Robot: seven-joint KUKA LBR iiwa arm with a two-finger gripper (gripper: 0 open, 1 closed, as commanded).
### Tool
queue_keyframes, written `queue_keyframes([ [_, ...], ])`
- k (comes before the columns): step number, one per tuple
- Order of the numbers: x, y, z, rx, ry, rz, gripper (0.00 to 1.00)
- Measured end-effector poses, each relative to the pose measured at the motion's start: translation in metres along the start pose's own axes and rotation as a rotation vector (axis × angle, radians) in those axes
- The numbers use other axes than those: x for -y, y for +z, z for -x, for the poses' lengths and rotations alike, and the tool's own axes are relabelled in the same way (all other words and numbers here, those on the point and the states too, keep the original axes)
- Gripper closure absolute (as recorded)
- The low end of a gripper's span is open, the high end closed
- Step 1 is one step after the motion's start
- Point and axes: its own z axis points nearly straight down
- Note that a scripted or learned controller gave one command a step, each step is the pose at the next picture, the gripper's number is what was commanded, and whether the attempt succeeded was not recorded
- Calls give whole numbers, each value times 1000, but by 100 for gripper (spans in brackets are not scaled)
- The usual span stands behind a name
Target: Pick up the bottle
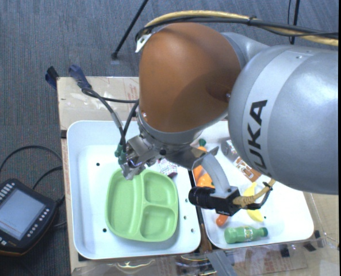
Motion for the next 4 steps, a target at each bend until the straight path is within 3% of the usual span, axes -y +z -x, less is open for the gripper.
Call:
queue_keyframes([
  [1,0,118,-4,0,-50,12,100],
  [2,0,110,-3,0,-44,8,100],
  [3,9,33,14,-1,227,15,100],
  [4,9,25,14,0,227,10,100],
])
